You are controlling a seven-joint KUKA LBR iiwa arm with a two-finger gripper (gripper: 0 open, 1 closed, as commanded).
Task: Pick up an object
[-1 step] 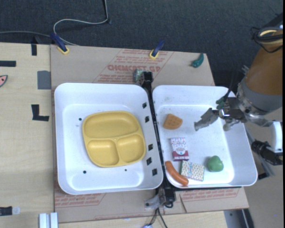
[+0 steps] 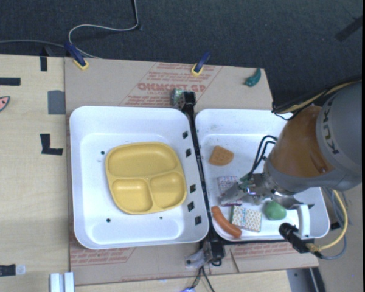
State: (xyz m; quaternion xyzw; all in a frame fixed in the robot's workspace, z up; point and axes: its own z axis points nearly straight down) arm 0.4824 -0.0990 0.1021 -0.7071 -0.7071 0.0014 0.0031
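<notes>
Camera view: left bin (image 2: 85, 163) holds yellow tray (image 2: 146, 176); right bin (image 2: 243, 121), hotdog (image 2: 225, 222).

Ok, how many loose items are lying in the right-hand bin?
4: an orange-brown piece toward the back, a sausage at the front, a patterned square beside it, and a green lump under the arm. Others may be hidden.

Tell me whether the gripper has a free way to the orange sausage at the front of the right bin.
Probably yes. The gripper hangs low in the right bin, just above the sausage. Nothing lies over the sausage; a patterned packet sits close beside it and might get nudged.
</notes>
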